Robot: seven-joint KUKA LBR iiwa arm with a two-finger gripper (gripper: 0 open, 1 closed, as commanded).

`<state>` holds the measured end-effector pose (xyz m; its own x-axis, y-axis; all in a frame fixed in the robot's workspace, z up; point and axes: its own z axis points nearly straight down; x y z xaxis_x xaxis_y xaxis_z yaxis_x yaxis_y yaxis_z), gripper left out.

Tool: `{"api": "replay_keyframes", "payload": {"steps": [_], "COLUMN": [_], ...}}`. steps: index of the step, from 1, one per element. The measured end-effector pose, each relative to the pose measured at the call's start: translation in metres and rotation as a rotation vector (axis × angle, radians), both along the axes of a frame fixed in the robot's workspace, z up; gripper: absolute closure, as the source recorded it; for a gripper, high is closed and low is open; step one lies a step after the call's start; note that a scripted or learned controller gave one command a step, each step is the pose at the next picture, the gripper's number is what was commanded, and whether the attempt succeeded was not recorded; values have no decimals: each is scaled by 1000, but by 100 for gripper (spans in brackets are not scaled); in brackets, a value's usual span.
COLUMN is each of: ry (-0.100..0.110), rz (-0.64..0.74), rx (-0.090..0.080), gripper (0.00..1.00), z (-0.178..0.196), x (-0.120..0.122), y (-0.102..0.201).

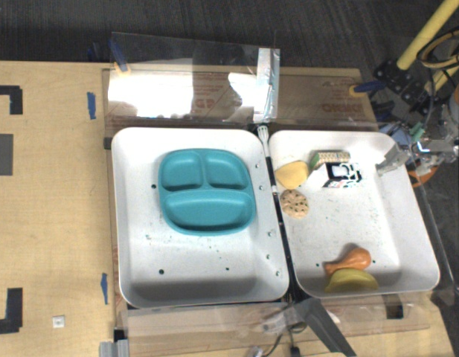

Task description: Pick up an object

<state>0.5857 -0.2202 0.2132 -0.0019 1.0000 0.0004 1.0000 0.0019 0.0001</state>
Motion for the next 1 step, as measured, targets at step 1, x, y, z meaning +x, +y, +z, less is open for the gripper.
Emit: {"api": "replay_keyframes", "payload": {"steps": [1], "ry": [-4], "rz": [6], "rx": [15], "gripper": [0], "z": [-117], "x": [-53], "y": [10]}}
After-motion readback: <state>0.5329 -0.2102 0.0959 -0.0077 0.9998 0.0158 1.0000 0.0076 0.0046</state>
